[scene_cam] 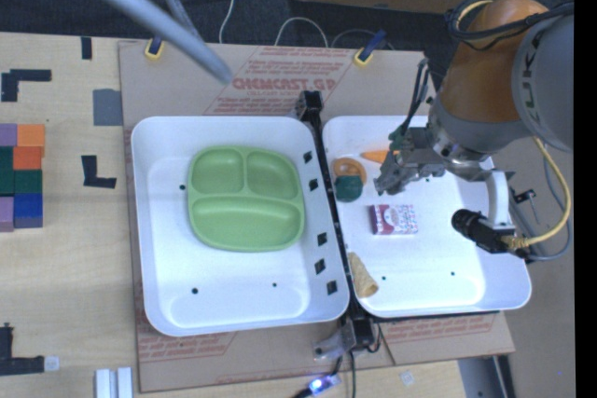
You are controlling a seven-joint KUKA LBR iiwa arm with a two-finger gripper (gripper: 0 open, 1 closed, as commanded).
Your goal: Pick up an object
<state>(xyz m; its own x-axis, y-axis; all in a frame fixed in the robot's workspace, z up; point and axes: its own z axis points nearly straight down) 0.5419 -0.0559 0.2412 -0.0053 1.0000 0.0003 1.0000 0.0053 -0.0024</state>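
Approach step: the grey arm's gripper (399, 171) hovers over the right white bin (485, 289), above the small pink-and-white packet (393, 219); jaws' opening impossible to tell. Next, a straight descent.

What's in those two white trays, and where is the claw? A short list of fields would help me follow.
left bin: holds a green divided plate
right bin: holds a small pink box, an orange ring, a dark green piece, an orange carrot-like piece, a tan cone
arm: reaches in from the right
claw: over the right bin, above the pink box; nothing visibly between its fingers
fingers open or shut: cannot tell
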